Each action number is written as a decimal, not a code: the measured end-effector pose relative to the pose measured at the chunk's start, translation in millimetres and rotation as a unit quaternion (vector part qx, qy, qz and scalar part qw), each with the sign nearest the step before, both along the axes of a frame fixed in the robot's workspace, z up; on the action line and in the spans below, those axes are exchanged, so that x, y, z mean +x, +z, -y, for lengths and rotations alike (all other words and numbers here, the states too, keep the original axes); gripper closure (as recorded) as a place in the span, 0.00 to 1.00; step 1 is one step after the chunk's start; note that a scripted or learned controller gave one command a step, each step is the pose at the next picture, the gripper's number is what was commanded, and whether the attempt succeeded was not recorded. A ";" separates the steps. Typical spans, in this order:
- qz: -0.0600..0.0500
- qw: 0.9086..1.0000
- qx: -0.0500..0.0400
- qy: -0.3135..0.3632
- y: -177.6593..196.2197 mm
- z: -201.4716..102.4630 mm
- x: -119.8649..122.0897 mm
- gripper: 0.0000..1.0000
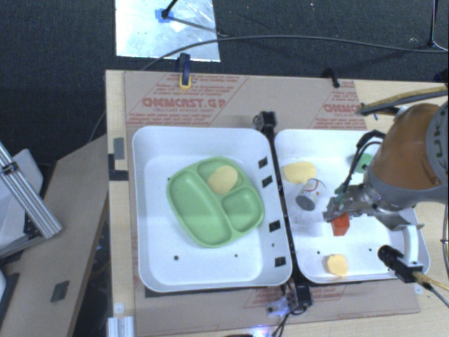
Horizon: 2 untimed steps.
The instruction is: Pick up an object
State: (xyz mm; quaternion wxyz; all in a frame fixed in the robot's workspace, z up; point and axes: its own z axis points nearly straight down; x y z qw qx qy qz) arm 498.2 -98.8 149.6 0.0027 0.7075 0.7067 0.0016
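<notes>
Arm point(414, 160) reached in from the right over the right bin point(365, 255).

Pincer point(339, 213) was low over the middle of that bin's floor. Could not tell from this view whether it was open or closed, or whether it had hold of anything.

Red block point(341, 225) lay directly at the pincer's tip, on its near side, touching or just under it; contact could not be confirmed. Part of the block was covered by the pincer.

Other contents of the right bin:
- yellow lump point(299, 171) near the upper left corner, well apart from the pincer
- small grey piece point(306, 202) just below that lump, to the left of the pincer, with a clear gap between them
- a second yellow chunk point(337, 264) near the front wall, below the red block and apart from it

Left bin point(210, 262): green divided plate point(210, 216) lay flat near the centre, turned at an angle to the bin walls. A pale yellow piece point(223, 180) sat in the plate's upper compartment.

Both bins stood side by side, their walls touching, on a brown printed sheet point(210, 100) that covered the desk point(114, 111).
</notes>
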 end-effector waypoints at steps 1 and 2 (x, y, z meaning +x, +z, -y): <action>0.001 1.000 0.000 0.003 57.0 -9.1 -1.7 1.00; -0.001 1.000 0.000 0.003 86.2 -8.9 -0.1 1.00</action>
